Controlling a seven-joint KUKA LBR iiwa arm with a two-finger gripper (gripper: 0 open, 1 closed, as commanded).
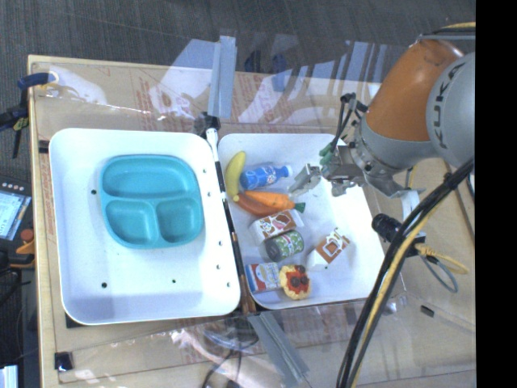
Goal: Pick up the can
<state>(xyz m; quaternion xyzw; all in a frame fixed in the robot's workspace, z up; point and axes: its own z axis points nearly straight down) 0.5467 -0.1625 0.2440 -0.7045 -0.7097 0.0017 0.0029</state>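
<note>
Can [284, 244] label green, writing seemingly unreadable.

Gripper [307, 180] fingers too small and blurred above right bin [355, 285]; gap between them cannot be judged. Upper arm [428, 103] cut off at right of right bin. Can [284, 244] label too small to be read; can partly covered by carton [275, 224] at its upper left. Packet [262, 276] near right bin's front rim partly hidden under round red-topped item [296, 281], whose kind cannot be told. Right bin's upper right corner hidden behind wrist.
</note>
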